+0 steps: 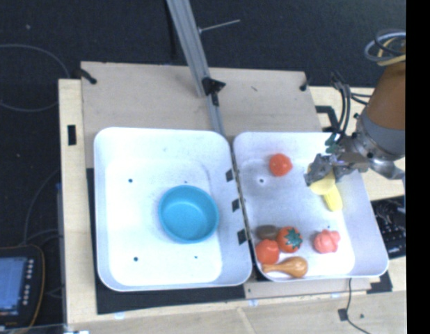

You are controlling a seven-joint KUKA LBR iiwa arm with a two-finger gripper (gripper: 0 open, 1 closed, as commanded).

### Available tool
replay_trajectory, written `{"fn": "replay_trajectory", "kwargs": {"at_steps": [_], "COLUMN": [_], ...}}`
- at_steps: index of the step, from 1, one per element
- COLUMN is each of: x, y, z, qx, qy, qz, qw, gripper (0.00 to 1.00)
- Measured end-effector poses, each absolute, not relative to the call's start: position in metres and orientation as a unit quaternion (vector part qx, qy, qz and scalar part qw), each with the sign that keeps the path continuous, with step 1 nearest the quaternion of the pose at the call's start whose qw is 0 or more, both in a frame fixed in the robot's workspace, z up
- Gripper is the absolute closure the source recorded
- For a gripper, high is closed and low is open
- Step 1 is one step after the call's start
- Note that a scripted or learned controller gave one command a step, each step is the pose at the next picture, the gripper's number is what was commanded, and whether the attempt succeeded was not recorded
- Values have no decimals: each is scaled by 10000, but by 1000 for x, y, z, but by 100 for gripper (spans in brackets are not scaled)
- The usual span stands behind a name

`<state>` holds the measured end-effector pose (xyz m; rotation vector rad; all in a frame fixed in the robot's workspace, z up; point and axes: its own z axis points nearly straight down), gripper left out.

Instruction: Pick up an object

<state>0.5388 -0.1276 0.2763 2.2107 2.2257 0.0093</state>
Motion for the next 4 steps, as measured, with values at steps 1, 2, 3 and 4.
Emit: {"fn": "replay_trajectory", "kwargs": {"at_steps": [1, 2, 3, 4], "x": [534, 541, 542, 543], "y": [-81, -33, 12, 76], "z": [267, 251, 240, 243], "qx": [7046, 7048, 7047, 7031], "qy": [7096, 7094, 7095, 7111], "qz": [-1, -13, -21, 5], "qw": [-2, -12, -27, -20], "gripper": [100, 100, 100, 100]}}
